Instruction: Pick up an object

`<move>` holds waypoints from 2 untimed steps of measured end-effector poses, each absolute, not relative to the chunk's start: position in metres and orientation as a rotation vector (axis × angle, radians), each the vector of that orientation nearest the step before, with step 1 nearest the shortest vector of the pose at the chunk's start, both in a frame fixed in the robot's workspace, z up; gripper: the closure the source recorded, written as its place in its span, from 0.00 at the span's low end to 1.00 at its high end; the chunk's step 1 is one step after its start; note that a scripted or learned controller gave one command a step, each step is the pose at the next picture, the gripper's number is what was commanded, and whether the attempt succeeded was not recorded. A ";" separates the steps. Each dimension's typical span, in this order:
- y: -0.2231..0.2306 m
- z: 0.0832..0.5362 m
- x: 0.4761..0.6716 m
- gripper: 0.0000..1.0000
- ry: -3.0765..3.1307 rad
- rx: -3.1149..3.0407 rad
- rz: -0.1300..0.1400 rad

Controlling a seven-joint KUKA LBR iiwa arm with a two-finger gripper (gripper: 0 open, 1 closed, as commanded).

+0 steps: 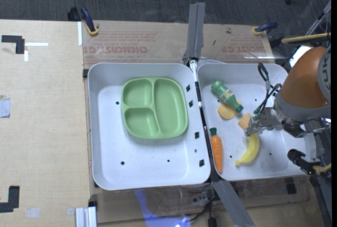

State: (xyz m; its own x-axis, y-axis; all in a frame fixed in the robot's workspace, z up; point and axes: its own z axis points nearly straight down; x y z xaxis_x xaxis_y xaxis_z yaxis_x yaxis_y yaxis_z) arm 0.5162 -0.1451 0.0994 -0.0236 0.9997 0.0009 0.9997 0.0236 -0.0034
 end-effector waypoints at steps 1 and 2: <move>-0.095 0.267 0.498 1.00 -1.899 -2.503 0.004; -0.080 0.219 0.550 1.00 -1.787 -2.583 0.007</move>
